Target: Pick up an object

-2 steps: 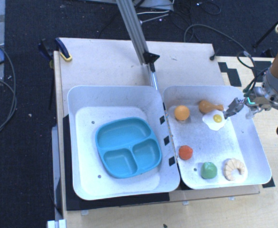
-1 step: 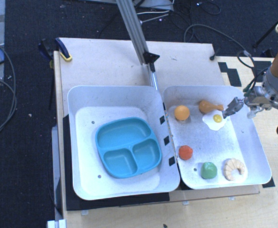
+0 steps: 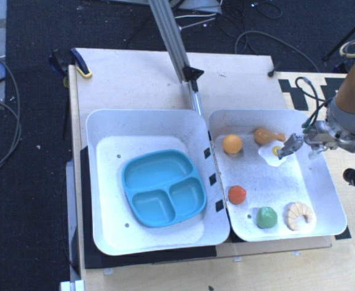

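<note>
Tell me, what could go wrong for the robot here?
The gripper hovers over a fried-egg toy that lies flat on the right bin; something that flat may slip away from a grab. The chicken drumstick lies right beside the egg, so the gripper could bump it or catch it instead. Both sit near the bin's back wall, where a nudge could pin them against it.
</note>
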`<state>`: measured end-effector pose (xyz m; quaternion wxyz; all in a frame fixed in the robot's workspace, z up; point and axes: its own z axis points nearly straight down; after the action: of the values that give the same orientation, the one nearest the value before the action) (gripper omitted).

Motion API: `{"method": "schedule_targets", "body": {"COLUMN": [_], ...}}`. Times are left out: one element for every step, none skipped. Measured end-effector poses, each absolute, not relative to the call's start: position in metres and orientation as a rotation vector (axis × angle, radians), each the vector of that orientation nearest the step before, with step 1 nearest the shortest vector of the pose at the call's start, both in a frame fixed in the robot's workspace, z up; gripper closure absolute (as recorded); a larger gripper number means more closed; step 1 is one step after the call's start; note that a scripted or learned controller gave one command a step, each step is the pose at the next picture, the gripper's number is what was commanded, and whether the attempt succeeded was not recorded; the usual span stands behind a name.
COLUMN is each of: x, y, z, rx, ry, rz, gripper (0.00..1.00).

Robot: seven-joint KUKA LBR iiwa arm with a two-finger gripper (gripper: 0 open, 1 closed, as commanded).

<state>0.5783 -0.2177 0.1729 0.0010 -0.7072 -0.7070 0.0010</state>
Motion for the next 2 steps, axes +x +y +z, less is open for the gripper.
{"method": "schedule_targets", "body": {"x": [0.578,0.579], "y": [-0.214,-0.213], "z": [0.109,0.093], "rx": [-2.219,-2.222], "ry": [-2.219,-2.224], "rz": [0.003,0.000], "gripper": [0.00,0.00]}}
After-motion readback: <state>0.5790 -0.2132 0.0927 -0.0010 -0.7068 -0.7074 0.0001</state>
